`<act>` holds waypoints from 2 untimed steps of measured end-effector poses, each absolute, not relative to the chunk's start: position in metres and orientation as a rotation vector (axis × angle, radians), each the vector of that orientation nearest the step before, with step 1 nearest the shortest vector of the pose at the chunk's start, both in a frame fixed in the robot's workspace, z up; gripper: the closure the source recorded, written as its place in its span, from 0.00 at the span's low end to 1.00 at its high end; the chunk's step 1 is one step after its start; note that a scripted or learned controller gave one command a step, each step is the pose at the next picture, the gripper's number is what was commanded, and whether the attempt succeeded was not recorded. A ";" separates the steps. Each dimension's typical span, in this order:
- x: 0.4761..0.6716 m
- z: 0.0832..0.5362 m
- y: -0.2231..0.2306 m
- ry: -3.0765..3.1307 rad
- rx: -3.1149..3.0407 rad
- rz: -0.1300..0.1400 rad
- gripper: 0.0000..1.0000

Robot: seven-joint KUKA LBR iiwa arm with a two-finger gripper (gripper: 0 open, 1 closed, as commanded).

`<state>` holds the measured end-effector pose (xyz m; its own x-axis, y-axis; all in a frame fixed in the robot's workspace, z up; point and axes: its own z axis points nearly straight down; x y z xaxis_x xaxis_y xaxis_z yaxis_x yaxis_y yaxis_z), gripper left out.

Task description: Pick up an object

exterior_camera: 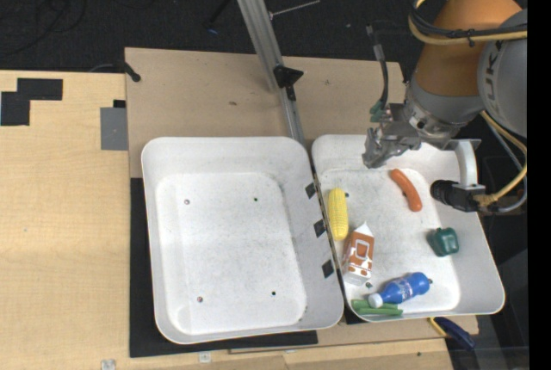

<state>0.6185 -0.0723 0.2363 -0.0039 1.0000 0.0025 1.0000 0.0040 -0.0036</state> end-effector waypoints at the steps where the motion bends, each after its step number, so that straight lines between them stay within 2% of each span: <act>1: 0.607 0.225 -0.026 -2.221 -2.215 0.004 1.00; 2: 0.588 0.222 0.033 -2.222 -2.213 0.004 1.00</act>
